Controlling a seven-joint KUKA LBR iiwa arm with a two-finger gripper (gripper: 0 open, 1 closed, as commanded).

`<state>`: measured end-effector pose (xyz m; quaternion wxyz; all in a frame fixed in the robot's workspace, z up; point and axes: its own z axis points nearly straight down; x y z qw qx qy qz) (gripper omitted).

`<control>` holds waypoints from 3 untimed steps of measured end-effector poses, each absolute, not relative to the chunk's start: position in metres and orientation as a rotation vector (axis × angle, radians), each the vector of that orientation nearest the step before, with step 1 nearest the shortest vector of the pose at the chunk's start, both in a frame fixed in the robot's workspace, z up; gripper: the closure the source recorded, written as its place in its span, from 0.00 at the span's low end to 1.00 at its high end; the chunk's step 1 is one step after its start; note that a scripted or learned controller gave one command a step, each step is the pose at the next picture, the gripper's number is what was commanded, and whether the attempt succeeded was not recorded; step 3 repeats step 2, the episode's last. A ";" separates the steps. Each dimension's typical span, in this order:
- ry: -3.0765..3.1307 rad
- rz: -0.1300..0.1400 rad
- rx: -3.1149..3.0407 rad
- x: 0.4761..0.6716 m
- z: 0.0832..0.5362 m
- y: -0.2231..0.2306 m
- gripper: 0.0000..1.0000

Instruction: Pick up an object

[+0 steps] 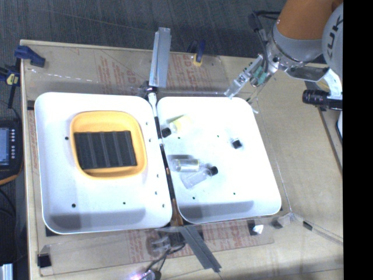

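Observation:
My gripper hangs over the back right corner of the right bin, at the rim, with nothing seen in it. Inside that bin lie a small black block toward the right, a pale yellow piece with a black end at the back left, and two clear little bottles near the left wall, one of them with a black cap. The nearest item, the black block, sits well in front of the gripper.
The left bin holds a yellow tray with a dark ribbed insert. A metal bar stands at the back between the bins. Blue clamps grip the bench's back edge. The grey and orange arm fills the top right.

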<state>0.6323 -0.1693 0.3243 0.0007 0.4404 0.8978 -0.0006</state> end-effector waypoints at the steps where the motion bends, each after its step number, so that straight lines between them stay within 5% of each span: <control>1: 2.850 -0.005 1.327 0.632 0.254 -0.095 0.00; 2: 2.915 -0.002 1.162 0.615 0.391 -0.161 0.00; 3: 2.915 -0.002 1.162 0.615 0.391 -0.161 0.00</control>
